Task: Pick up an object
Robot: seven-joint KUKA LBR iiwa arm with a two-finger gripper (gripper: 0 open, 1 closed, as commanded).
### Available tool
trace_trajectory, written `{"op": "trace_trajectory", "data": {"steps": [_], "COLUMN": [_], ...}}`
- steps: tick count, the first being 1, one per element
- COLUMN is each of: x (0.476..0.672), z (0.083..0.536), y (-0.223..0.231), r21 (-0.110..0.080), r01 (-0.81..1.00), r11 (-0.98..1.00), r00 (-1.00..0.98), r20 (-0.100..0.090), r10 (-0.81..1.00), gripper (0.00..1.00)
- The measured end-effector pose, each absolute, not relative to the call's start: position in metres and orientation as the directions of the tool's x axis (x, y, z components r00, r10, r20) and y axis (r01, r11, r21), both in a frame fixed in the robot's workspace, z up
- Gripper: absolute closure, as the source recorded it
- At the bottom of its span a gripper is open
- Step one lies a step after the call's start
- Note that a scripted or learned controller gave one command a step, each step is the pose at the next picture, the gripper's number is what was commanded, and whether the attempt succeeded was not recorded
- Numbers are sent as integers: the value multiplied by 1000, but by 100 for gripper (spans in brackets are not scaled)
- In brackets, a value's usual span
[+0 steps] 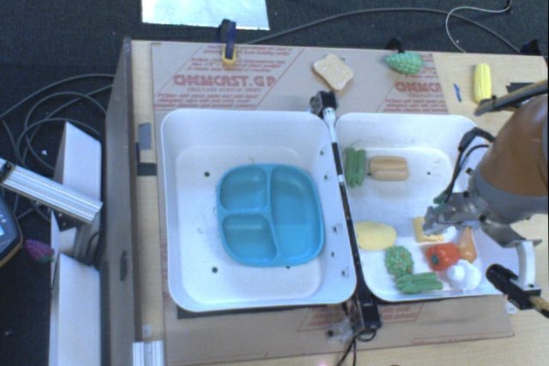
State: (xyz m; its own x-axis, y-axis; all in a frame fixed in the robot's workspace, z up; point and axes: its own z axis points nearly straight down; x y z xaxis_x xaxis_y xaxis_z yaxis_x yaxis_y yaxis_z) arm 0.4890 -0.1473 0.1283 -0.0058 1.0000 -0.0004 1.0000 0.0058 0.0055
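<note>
The gripper (439, 221) hangs low in the right bin (412, 126), directly over a yellow-orange piece (422, 229); I cannot tell its state. A tomato (443, 255) lies just beside, toward the front.

Toy foods (388, 169) lie scattered in the right bin (412, 129), none lifted.

We note divided tray (270, 214) in left bin (184, 141), frame centre-left. Right bin (403, 129) holds toy foods (388, 169), clustered lower right. Bread slice (333, 71) on bench (257, 77) behind bins.
</note>
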Motion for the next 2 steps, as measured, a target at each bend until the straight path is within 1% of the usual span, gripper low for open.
{"op": "trace_trajectory", "data": {"steps": [1,2], "x": [489,488], "z": [128,85], "y": [-147,-192], "r21": [6,4], "r01": [1000,1000], "r11": [5,5], "r00": [-5,-5], "r20": [0,2], "r10": [1000,1000], "gripper": [0,0]}}
